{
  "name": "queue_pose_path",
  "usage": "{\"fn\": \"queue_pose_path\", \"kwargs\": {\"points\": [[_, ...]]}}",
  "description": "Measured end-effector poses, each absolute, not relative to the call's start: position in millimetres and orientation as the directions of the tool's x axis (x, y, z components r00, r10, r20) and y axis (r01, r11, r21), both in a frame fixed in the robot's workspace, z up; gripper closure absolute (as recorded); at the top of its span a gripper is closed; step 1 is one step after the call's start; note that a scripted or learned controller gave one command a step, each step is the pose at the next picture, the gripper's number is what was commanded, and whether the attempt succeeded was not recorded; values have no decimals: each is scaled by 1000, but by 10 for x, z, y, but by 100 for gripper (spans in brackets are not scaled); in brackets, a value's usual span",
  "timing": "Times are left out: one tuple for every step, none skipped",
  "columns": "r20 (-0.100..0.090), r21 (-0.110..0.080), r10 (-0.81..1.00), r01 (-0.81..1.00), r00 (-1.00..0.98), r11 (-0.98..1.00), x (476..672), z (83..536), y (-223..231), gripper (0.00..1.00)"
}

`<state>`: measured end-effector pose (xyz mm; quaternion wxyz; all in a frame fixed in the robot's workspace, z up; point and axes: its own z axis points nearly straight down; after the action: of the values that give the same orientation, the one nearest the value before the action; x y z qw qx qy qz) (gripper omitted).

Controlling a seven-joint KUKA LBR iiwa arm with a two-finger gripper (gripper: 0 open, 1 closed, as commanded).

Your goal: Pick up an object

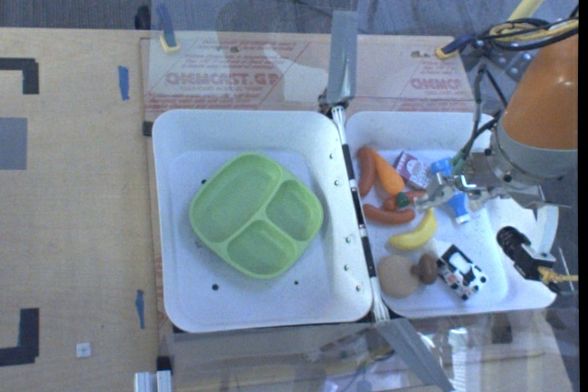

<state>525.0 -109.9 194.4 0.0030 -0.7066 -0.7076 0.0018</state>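
The arm (542,119) is cut off by the right edge and hides part of the right bin (418,308), while the gripper's (439,192) fingers are too small to read.

You get even, bright overhead light with only faint, soft shadows. The white bins (175,225) run close to washed-out, and pale glare streaks the clear sheet (248,69) behind them. Detail is slightly soft throughout; the small items in the right bin (514,289) blur together.
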Motion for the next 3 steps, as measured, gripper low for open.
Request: {"fn": "queue_pose_path", "kwargs": {"points": [[2, 6, 996, 995, 95, -95, 5474, 867, -1744, 0], [-3, 7, 995, 995, 101, -101, 5477, 941, -1787, 100], [-3, 7, 995, 995, 101, -101, 5476, 941, -1787, 0]]}}
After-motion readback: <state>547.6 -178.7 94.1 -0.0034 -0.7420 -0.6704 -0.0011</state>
